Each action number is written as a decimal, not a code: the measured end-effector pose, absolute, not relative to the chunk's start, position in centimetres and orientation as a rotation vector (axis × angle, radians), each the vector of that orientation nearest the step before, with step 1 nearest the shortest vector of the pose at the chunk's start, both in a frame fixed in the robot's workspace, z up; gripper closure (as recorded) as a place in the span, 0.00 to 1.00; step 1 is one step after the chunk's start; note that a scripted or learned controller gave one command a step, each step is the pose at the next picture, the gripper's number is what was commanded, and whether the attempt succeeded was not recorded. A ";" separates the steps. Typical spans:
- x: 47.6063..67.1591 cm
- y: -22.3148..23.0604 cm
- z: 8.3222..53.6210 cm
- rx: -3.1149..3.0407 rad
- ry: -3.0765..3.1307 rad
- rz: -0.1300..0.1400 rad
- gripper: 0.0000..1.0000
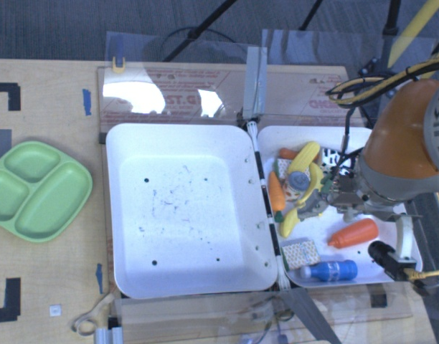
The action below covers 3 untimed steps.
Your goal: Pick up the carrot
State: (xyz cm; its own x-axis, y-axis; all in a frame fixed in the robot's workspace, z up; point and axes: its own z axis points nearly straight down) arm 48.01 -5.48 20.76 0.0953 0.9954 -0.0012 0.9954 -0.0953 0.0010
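Observation:
The carrot (pixel 276 190), slim and orange with a green end, lies along the left wall of the right bin (pixel 392 282). A thicker orange-red tapered piece (pixel 353 233) rests nearer the bin's middle. My gripper (pixel 314 203) is low in the right bin, just right of the slim carrot and up-left of the orange-red piece. It sits among yellow toy foods (pixel 303 160). Nothing can be seen held between its parts, and the wrist hides much of it.
The right bin also holds a yellow banana-like piece (pixel 290 222), a blue bottle (pixel 331 271), a speckled sponge (pixel 300 251) and a black-and-white patterned thing (pixel 333 158). The left bin (pixel 119 192) adjoins it. A green divided plate (pixel 39 190) lies on the bench at far left.

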 end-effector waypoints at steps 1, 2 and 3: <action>49.3 -4.9 18.4 2.266 2.179 -0.002 0.00; 48.0 -10.5 30.0 2.157 2.282 0.000 0.00; 47.9 -2.7 21.6 2.540 1.855 -0.003 0.00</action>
State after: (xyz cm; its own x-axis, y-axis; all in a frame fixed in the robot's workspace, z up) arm 47.91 -2.68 21.62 0.3042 0.9526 0.0003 0.9526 -0.3042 -0.0040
